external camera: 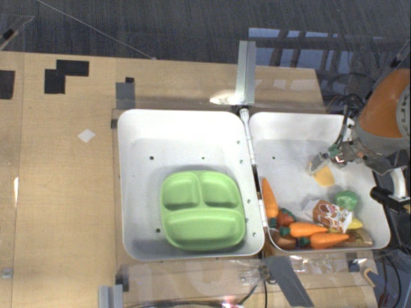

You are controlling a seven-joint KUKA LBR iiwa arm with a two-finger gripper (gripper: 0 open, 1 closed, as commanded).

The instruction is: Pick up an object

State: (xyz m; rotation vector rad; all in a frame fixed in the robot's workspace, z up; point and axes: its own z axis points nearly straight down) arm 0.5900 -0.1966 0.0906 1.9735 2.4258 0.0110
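Observation:
The right bin (289,143) holds toy food heaped along its near edge. An upright carrot (270,199) leans by the left wall. Two more carrots (309,229) lie flat at the front. A printed packet (331,215) and a green lump (347,201) sit to the right. A small yellow wedge (325,177) lies apart in the middle of the bin. My gripper (323,162) hangs low over the bin, just above and beside the yellow wedge. The grey arm with its orange band (386,111) reaches in from the right.
The left bin (138,172) bears a green divided plate (202,209) toward its front. A metal divider (252,165) runs between the two bins. Cables and a black bracket (392,197) crowd the right bin's right rim.

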